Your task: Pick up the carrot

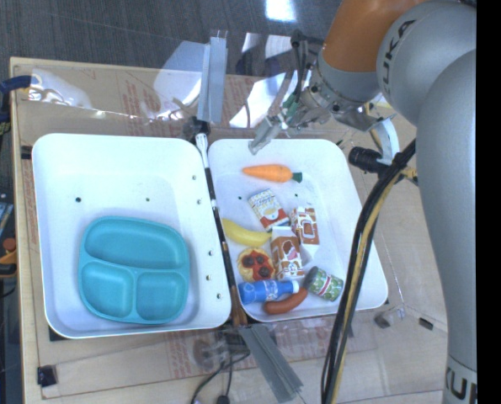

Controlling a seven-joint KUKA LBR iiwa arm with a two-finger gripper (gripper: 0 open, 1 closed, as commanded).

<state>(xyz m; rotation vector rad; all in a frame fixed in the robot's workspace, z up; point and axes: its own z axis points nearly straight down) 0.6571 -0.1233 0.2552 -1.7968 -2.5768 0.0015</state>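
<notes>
The carrot (267, 172) is orange with a green stub at its right end. It lies flat near the back of the right bin (364, 225), apart from the other items. My gripper (269, 133) hangs just above the back rim of that bin, a little beyond the carrot and slightly left of its middle. It is not touching the carrot. The grey arm with its orange band reaches in from the upper right.
In the right bin's front half lie a banana (245, 234), several snack packets (265, 207), a pizza toy (256, 265), a blue bottle (267, 290), a sausage (285, 302) and a green can (324, 284). The left bin (56, 167) holds a blue divided tray (136, 268).
</notes>
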